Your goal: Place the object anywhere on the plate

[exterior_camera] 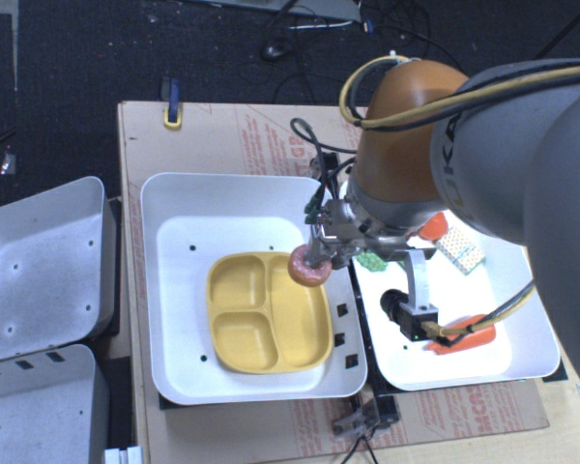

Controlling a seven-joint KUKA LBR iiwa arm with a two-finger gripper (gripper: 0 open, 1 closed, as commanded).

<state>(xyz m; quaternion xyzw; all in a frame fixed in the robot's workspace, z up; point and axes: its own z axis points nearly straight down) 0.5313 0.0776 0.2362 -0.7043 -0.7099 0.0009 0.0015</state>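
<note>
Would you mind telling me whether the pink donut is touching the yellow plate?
Cannot tell: in the camera view the donut, under the gripper, overlaps the plate's upper right rim, but any height gap is hidden.

Bearing two shallow white plastic bins side by side: a flat bench topped with pale brown cardboard printed in red lettering (227, 143). Lying toward the left, the first white bin (174, 288), sitting squarely on the cardboard. Sitting just beside it on the right, the second white bin (507, 351), its far part hidden under the grey arm. Running between the two bins, a dark strip (353, 327). Resting near the cardboard's far left corner, a small yellow and blue clamp-like piece (173, 107). Poking out at the bench's near edge, below the gap between the bins, a small dark metal fitting (365, 417).
</note>
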